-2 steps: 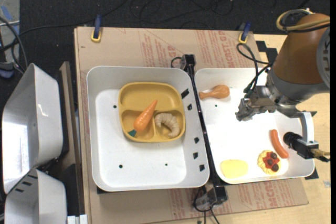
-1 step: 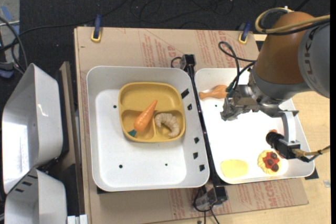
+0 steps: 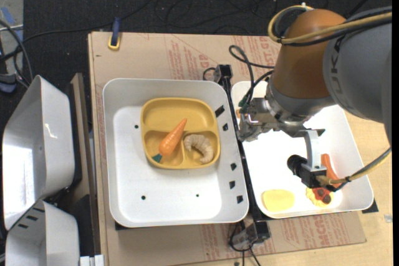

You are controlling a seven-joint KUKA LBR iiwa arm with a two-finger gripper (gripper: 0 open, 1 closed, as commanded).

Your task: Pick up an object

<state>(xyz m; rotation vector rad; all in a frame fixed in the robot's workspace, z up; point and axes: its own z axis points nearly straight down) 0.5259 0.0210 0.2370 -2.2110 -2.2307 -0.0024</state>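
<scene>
Hovering over the right bin point(image 3: 283, 156), your gripper point(image 3: 254, 120) hides its jaws, state unclear; centre above the yellow disc point(image 3: 277, 199) first.

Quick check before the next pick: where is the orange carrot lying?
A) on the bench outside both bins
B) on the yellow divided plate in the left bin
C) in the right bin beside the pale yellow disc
B: the carrot lies across the yellow divided plate, beside a pale shrimp, and that plate sits in the left bin.
</scene>
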